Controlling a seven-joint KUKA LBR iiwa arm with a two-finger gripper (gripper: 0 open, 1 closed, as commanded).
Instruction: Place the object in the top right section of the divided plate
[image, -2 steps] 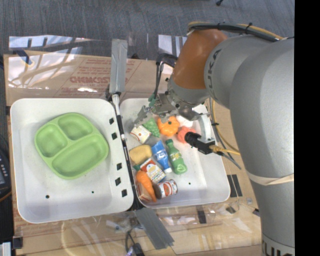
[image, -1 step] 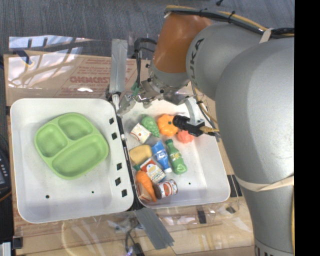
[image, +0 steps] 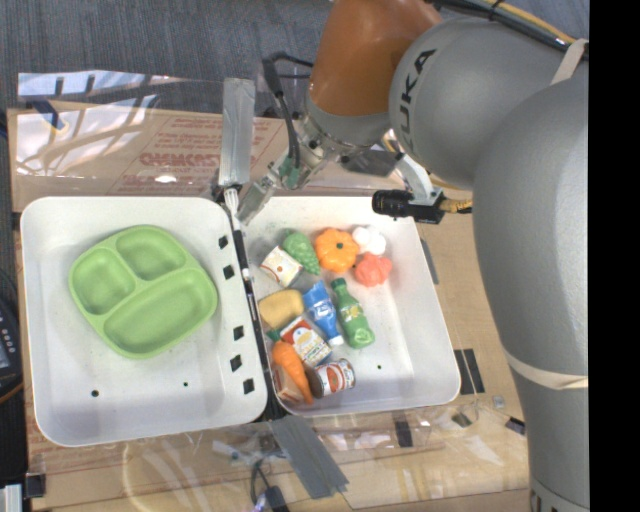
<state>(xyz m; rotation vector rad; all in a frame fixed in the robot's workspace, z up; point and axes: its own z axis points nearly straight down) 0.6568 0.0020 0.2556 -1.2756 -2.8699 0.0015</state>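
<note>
Gripper (image: 250, 200) sits over the top-left corner of the right bin (image: 425, 330), can't tell its state, nothing seen held. Toy food heap lies there; green divided plate (image: 143, 290) in the left bin. Pick stage; next, descend on one item

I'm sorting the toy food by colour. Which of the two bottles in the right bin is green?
The green bottle, on the right of the pair. The blue bottle lying beside it, toward the left bin, has a white label.

arm (image: 520, 200) cropped at top and right
</note>
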